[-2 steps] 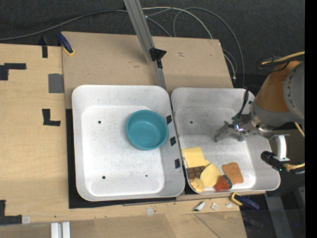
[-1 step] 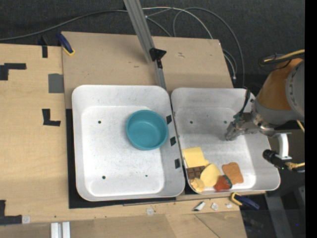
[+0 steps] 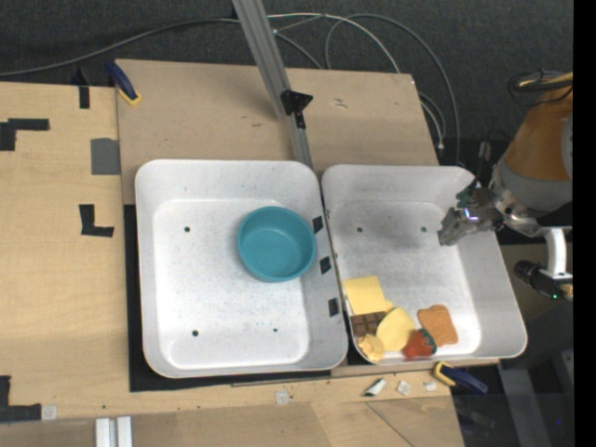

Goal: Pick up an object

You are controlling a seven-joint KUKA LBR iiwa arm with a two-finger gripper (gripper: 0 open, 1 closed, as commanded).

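Observation:
A teal bowl [image 3: 276,242] sits in the left bin [image 3: 168,277], toward its right side. In the right bin [image 3: 400,203], at the near edge, lies a cluster of toy food: a yellow block [image 3: 365,295], a small brown piece [image 3: 365,323], a pale yellow piece [image 3: 391,329], an orange piece [image 3: 438,324] and a red one [image 3: 419,345]. My gripper [image 3: 456,226] hangs over the right bin's far right edge, well away from the food. Nothing shows between its fingers.
A slanted grey metal pole [image 3: 270,59] crosses above the back of the bins. Cables [image 3: 372,35] loop behind the bench. Small clamps [image 3: 126,84] sit at the board's corners. The arm's orange band [image 3: 540,142] is at the right edge.

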